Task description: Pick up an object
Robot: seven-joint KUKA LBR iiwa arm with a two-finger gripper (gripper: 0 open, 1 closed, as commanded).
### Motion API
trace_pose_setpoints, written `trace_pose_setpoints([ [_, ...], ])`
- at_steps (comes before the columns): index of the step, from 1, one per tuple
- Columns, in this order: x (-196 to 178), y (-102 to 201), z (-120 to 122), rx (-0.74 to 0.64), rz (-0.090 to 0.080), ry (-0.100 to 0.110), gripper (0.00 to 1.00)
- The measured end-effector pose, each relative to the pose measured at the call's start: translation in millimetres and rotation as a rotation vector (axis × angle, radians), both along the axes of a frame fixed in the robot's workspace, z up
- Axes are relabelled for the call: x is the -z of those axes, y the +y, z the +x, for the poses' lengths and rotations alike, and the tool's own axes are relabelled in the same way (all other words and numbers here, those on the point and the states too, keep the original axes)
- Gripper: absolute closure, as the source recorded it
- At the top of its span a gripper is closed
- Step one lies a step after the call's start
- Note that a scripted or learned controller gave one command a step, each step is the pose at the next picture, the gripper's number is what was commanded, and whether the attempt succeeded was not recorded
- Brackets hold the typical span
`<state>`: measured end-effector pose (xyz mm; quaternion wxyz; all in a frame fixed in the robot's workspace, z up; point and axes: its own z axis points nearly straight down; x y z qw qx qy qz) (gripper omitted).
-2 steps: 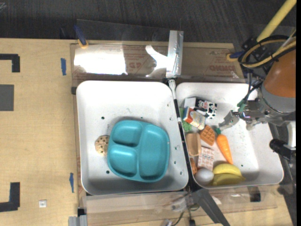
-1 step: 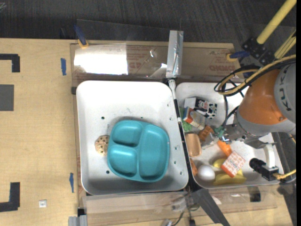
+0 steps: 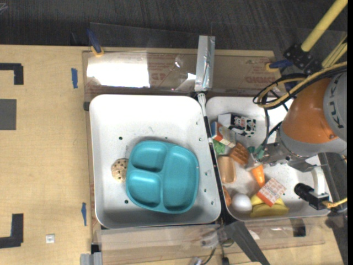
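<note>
Toys lay heaped in the right bin (image 3: 287,175), and the jaws (image 3: 263,154) hung over that heap's upper middle. Just beside them on the left sat a brown toy (image 3: 239,154), and just below them an orange carrot-like piece (image 3: 258,174). Whether either one touched the jaws could not be told. Whether the jaws stood wide or narrow could not be told either, because the wrist hid them from above. Lower in the same bin rested a white ball (image 3: 241,202), a red-and-white card (image 3: 271,190) and a yellow piece (image 3: 273,207) along the near wall. A tan oblong toy (image 3: 226,169) lay by the bin's left wall, and a white card with black marks (image 3: 242,123) lay near its far end. The arm (image 3: 311,120) reached in from the right, its orange band above the bin's right side. In the left bin (image 3: 110,120) sat a teal divided plate (image 3: 163,176), with a speckled cookie (image 3: 118,169) touching its left edge. Both bins stood side by side on the counter (image 3: 44,148).
</note>
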<state>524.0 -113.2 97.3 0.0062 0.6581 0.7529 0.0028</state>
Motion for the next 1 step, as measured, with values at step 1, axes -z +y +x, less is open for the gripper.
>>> trace_pose_setpoints([
  [1,-87.2,88.6,27.1,0.416,0.009,0.011,1.00],
])
